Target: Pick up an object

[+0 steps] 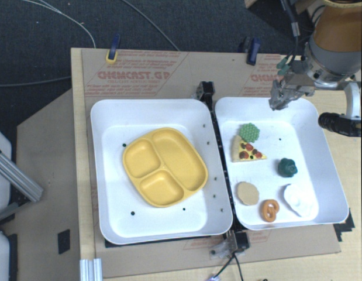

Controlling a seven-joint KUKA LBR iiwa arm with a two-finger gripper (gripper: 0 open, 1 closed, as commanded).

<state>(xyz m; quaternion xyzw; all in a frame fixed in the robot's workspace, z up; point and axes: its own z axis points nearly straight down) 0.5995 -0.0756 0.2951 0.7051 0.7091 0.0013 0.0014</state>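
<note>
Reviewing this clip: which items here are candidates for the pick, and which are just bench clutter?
Pick candidates, right bin: green broccoli, pizza slice, dark green piece, tan round cookie, pretzel, white piece; gripper above the bin's far edge.

Bystanders: yellow divided tray in left bin, two clamps.

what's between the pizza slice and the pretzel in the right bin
A round tan cookie lies between the pizza slice and the pretzel, seen in the camera view.
</note>
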